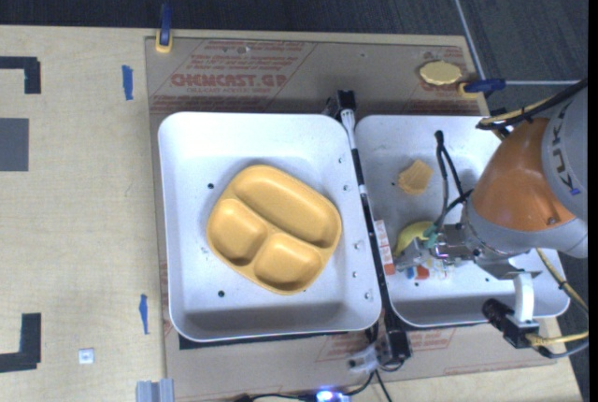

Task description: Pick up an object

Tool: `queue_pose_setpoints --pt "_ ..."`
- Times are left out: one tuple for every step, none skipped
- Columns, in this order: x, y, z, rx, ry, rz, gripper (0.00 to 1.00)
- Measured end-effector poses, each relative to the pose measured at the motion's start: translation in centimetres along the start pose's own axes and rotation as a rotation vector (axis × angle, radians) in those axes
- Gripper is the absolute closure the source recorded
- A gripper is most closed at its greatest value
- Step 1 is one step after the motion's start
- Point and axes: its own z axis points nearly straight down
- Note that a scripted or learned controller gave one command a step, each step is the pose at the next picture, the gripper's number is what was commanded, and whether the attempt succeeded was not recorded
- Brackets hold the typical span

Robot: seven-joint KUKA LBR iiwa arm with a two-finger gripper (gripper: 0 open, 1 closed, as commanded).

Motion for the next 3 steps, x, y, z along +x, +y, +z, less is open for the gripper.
queue_pose_setpoints --pt "-0.03 0.14 -0.98 -0.004 -0.002 0.000 1.00" --pt "-0.03 0.13 -0.98 -0.004 -0.002 0.000 0.00" --pt "-0.12 -0.02 0.01 0.001 0.002 -0.002 0.00"
